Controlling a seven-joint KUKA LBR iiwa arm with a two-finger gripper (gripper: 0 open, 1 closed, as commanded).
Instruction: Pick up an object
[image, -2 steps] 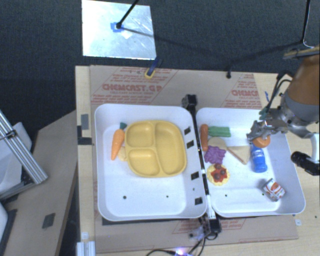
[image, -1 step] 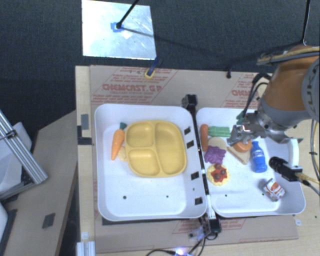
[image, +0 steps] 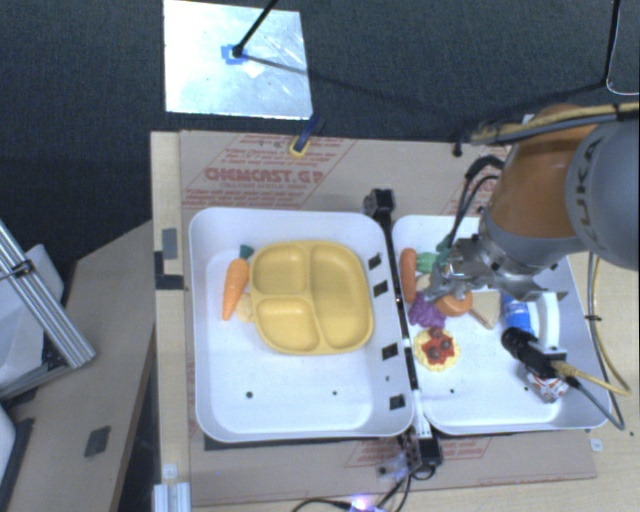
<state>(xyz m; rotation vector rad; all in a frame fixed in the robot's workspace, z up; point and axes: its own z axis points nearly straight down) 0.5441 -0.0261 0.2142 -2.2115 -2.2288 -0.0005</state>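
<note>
Yellow plate (image: 305, 297), carrot (image: 233, 287) in left bin (image: 290, 405)

A robotics lab: white bins (image: 215, 400) of toy food on a cardboard-topped bench (image: 260, 170).

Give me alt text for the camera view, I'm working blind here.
The grey arm reaches from the right over the right bin, its pincer low among small toy foods: an orange piece, purple grapes, a pizza slice and a sausage. The left bin holds a yellow divided plate with a carrot beside it.
</note>
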